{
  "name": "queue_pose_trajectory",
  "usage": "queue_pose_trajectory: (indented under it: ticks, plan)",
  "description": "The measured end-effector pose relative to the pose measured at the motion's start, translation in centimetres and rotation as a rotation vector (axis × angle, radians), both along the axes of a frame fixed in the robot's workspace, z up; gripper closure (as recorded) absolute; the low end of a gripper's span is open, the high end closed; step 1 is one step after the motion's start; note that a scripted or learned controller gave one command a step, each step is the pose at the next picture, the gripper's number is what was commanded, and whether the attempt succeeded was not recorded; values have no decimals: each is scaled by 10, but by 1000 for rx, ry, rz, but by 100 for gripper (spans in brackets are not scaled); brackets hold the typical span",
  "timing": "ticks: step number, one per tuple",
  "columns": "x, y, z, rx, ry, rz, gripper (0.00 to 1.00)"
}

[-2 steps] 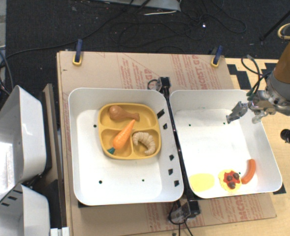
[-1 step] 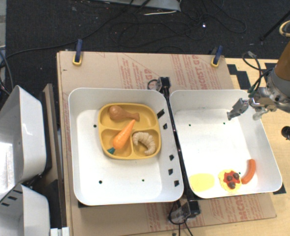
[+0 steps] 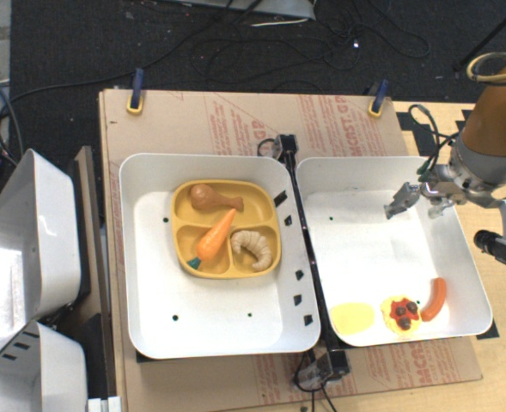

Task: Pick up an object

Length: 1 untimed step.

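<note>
Gripper (image 3: 417, 199) open, above right bin (image 3: 356, 178) floor

Robotics lab: clamped board (image 3: 321, 118), loose cables (image 3: 261, 33).

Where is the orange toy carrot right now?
The orange toy carrot lies in the yellow divided plate in the left white bin, between the brown drumstick and the pale shrimp.

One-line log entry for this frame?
gripper: above right bin, holding nothing | sausage, pizza slice: right bin | yellow plate: left bin
</note>
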State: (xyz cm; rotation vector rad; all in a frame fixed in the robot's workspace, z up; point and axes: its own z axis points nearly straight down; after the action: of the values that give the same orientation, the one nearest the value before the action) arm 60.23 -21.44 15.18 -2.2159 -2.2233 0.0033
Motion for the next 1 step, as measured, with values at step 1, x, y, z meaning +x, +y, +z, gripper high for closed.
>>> queue_pose_trajectory:
  ticks: [1]
  plan:
    - [0, 1, -53, 0, -1, -3, 0]
